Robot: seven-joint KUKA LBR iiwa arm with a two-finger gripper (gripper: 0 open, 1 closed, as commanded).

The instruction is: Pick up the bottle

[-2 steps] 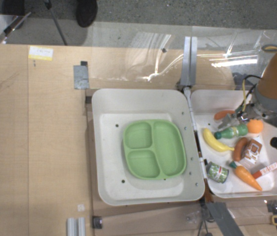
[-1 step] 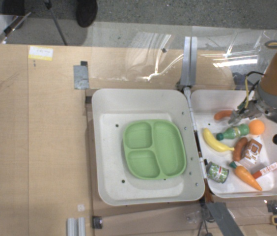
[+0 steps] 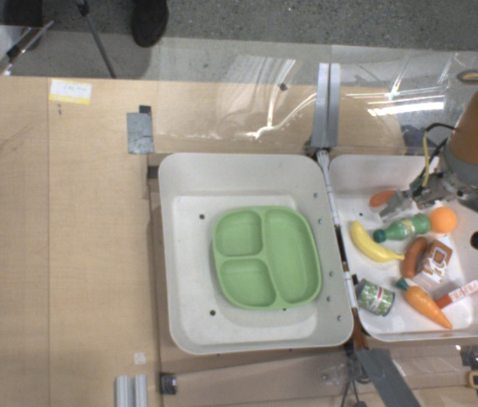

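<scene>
A small green bottle (image 3: 406,226) with a pale label lies on its side in the right bin (image 3: 353,185), between a banana (image 3: 369,242) and an orange ball (image 3: 444,220). The arm, with its orange band, comes in from the right. Its gripper (image 3: 417,197) hovers just behind the bottle, near the neck end, with nothing visibly between it and the bin floor. The gripper's tip is small and partly hidden by the wrist.
Around the bottle lie a red-orange piece (image 3: 381,198), a brown sausage (image 3: 414,258), a small box (image 3: 435,262), a carrot (image 3: 426,304), a can (image 3: 375,298) and a red-white tube (image 3: 460,292). The left bin (image 3: 180,253) holds a green divided plate (image 3: 266,256).
</scene>
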